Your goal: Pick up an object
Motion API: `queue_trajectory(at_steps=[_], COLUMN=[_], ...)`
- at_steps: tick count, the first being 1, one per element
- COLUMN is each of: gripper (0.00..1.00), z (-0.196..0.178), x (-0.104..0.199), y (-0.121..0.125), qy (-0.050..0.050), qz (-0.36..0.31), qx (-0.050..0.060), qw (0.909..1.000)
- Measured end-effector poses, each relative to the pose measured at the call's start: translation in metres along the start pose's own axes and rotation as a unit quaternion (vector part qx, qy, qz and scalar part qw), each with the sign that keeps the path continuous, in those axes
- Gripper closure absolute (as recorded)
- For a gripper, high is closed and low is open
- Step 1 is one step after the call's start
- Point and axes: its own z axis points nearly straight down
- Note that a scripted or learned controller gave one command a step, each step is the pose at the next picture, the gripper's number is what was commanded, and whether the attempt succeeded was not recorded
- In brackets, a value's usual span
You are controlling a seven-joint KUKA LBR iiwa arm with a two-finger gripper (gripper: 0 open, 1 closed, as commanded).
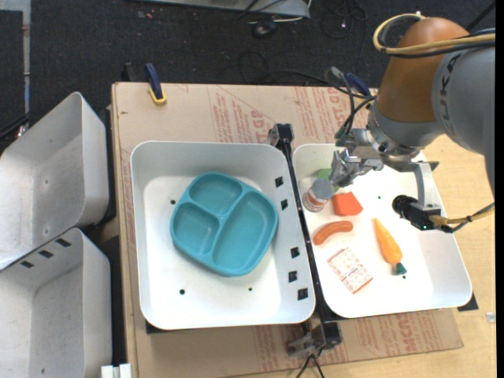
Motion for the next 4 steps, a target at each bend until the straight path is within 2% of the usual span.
queue_trajectory(at_steps=[1, 3, 4], gripper=[1.0, 1.0, 0.0], z=[-0.005, 0.012, 0.012], x=[0.045, 0.148, 0.145], y=[0.018, 0.043, 0.042], qy=[-0.001, -0.001, -0.001], qz=[0.0, 0.001, 0.002], qx=[-0.002, -0.002, -0.001], qw=[1.0, 1.0, 1.0])
